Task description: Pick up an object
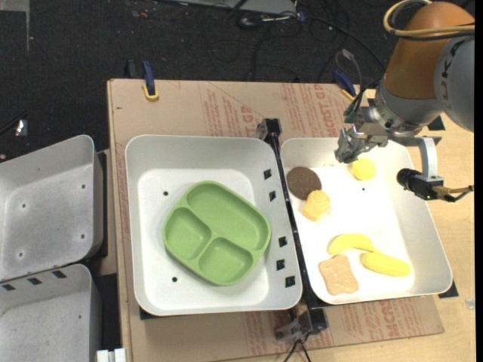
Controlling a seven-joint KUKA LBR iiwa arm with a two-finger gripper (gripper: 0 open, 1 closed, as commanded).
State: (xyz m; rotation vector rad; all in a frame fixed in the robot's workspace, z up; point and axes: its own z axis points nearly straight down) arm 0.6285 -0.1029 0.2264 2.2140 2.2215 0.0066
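Your gripper (347, 154) hangs beside the small yellow ball (364, 170), jaw state I cannot tell; it looks light and slick, so pinch across its middle

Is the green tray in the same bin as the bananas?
No, the green tray lies in the left bin, while both bananas lie in the right bin.

Gripper (349, 151) over right bin (430, 232), beside yellow ball (364, 170); green tray (216, 233) left.
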